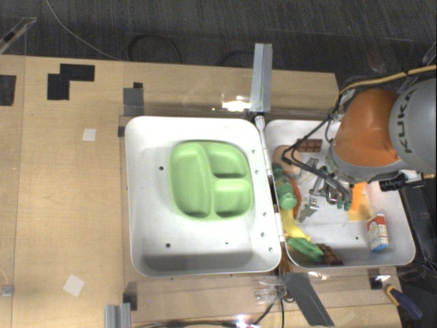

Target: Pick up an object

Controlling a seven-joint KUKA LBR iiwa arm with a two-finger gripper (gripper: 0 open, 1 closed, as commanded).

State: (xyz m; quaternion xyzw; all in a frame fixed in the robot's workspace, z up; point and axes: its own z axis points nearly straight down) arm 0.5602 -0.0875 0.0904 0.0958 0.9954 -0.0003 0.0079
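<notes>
The right white bin [403, 251] holds several small objects. A green cylinder [287, 199] and a green and orange piece [283, 173] lie along its left wall. A yellow piece [295, 232], a green leafy piece [307, 249] and a brown piece [332, 255] sit at the front left. An orange block [357, 201] and a small white bottle with a red label [377, 232] lie to the right. My gripper [313, 202] hangs low over the bin's middle, just right of the green cylinder, with cables around it. No object is visible in its grasp.
The left white bin [147, 251] holds a light green divided plate [209, 179]. A brown bar [311, 145] lies at the back of the right bin. The arm's orange band [365, 128] overhangs that bin's back right. A metal post [261, 80] stands behind the divider.
</notes>
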